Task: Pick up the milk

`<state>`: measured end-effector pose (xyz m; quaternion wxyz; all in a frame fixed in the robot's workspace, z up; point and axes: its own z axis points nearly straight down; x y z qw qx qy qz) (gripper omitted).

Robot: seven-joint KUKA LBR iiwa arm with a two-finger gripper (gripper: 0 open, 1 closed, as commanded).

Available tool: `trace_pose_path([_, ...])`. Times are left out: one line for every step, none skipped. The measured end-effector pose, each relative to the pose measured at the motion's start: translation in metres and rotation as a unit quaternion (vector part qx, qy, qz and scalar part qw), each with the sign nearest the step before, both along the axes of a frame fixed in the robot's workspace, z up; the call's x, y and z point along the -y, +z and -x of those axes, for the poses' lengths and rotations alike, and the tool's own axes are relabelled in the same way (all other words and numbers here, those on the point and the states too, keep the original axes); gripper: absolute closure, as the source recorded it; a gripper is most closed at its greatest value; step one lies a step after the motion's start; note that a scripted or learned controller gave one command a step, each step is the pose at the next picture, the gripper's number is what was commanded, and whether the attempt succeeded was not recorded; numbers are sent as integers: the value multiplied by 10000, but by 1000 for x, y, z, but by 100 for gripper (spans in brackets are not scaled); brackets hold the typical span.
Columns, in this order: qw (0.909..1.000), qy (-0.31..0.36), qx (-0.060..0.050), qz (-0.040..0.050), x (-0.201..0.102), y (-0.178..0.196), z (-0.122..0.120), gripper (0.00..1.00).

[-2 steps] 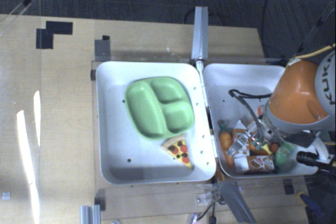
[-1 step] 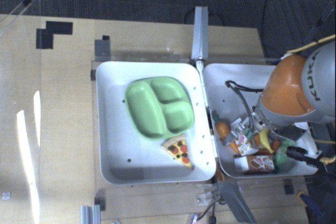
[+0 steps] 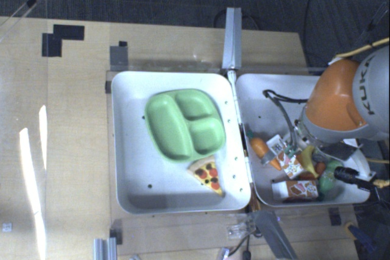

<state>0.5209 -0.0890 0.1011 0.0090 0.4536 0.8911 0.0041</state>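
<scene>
In the right bin (image 3: 259,100), a white and brown milk carton (image 3: 297,190) lies on its side against the front wall. Two smaller printed cartons (image 3: 284,155) lie just behind it, next to an orange carrot (image 3: 259,147). The arm's orange band (image 3: 336,97) and grey wrist hang over the bin's right half. My gripper (image 3: 303,146) points down into the pile of food, right beside the small cartons and a little behind the milk carton. The wrist hides most of it.
A yellow banana (image 3: 308,159) and a green item (image 3: 328,179) lie under the wrist at the front right. The left bin (image 3: 122,149) holds a green divided plate (image 3: 184,123) and a pizza slice (image 3: 208,175). A black cable (image 3: 280,100) loops over the right bin's back.
</scene>
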Motion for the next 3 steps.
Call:
trace_pose_path([9967,811,-53,18,70,74,-48,100])
trace_pose_path([9965,836,-5,32,69,86,-51,100])
trace_pose_path([9963,861,40,46,68,98,-53,100])
